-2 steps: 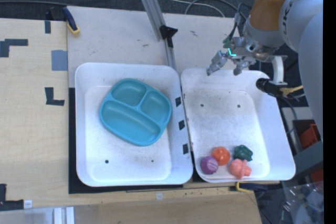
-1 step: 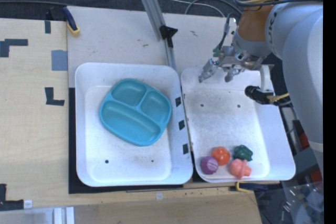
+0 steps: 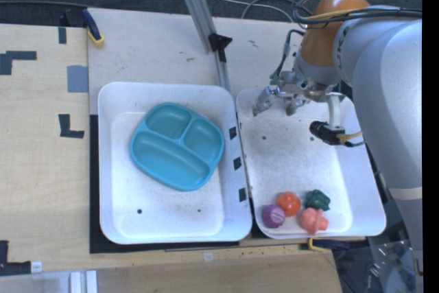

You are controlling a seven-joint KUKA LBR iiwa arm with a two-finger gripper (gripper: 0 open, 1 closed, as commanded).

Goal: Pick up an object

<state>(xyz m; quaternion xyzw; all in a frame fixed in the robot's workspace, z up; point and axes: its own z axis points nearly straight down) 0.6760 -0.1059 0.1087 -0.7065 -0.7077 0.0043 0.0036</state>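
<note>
While the grey arm [image 3: 384, 58] reaches in from the right, its tool [image 3: 273, 104] hangs over the far left corner of the right bin [image 3: 302, 161]. Two fingers are visible, spread apart with a clear gap between them and nothing held in that gap. The left finger [image 3: 260, 106] lies close to the bin's left wall; the other sits a little to its right.

Four small objects are grouped at the near end of the right bin, well apart from the tool. An orange-red round piece [image 3: 289, 202] lies just beside a purple round piece [image 3: 273, 217]. A dark green piece [image 3: 317, 200] sits just above a salmon-pink piece [image 3: 313, 219]; whether these two touch cannot be determined.

A blue divided plate [image 3: 178, 145], with three compartments, rests flat in the left bin [image 3: 116, 209], toward its far half.

Both bins stand side by side on the wooden bench [image 3: 41, 147]. A metal rail [image 3: 195, 0] crosses the bench's far side at a slant.
</note>
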